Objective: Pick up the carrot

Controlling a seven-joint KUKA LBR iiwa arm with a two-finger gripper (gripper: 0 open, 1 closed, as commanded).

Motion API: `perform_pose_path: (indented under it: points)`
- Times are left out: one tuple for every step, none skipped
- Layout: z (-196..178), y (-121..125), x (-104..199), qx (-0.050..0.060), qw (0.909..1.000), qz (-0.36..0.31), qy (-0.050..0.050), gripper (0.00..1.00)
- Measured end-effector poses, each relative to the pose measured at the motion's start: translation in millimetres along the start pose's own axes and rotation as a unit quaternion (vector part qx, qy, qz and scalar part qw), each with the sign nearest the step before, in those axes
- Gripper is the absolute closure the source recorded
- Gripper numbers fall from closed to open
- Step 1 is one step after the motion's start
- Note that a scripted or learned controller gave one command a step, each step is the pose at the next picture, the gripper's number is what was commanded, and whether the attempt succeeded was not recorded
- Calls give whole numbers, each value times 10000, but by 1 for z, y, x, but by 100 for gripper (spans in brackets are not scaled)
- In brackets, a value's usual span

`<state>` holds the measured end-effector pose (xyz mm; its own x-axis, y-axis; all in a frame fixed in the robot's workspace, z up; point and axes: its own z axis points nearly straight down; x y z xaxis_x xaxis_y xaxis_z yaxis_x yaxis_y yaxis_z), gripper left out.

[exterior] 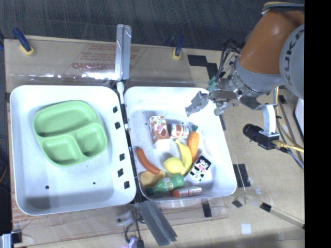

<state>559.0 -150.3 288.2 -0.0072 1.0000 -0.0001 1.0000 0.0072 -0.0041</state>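
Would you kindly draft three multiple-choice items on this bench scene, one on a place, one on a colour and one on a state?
1. Where does the carrot lie?
A. On the green divided plate
B. In the right bin, beside the banana
C. On the bench outside the bins

2. What colour is the divided plate in the left bin?
A. Green
B. Red
C. Blue

3. Where is the claw relative to the carrot?
A. Closed around it
B. Pressing it flat
C. Apart from it, over the right bin's far side

Answers:
1 B: the carrot lies in the right bin against the banana.
2 A: the plate is pale green.
3 C: white bin floor shows between claw and carrot.
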Motion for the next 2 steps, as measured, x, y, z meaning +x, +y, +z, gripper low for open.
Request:
perform_pose_path:
  points:
    - [197, -55, -45, -5, 10000, 91, 5, 0]
    - [188, -55, -44, 1, 10000, 65, 2, 100]
